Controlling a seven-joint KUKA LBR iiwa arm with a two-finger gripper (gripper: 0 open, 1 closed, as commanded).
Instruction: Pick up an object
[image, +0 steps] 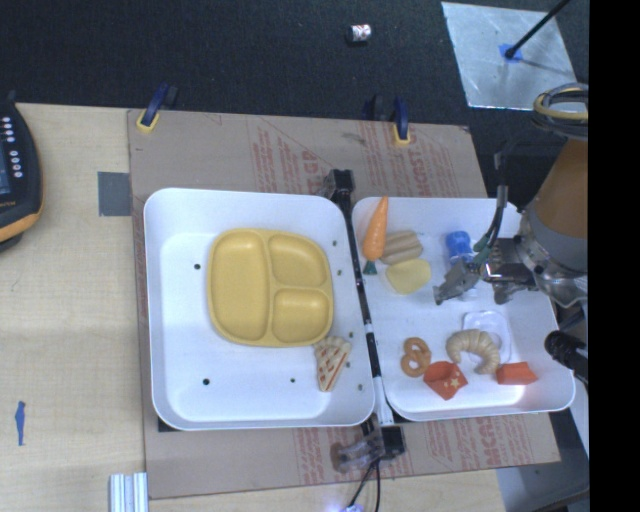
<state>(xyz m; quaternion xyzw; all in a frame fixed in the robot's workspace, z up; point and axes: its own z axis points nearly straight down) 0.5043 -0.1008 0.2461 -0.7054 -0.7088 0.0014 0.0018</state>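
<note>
Croissant (476, 346) lies in right bin (540, 400), just beside pretzel (416, 354) and red pieces (446, 379). Gripper (456, 284) hovers above near blue object (457, 244); fingers slightly parted, holding nothing. Yellow tray (270, 287) in left bin (170, 380).

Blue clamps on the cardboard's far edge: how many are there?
2. One blue clamp with a yellow tip grips the far left corner of the cardboard; the other grips the far edge above the right bin. The arm might hide more at right.
</note>
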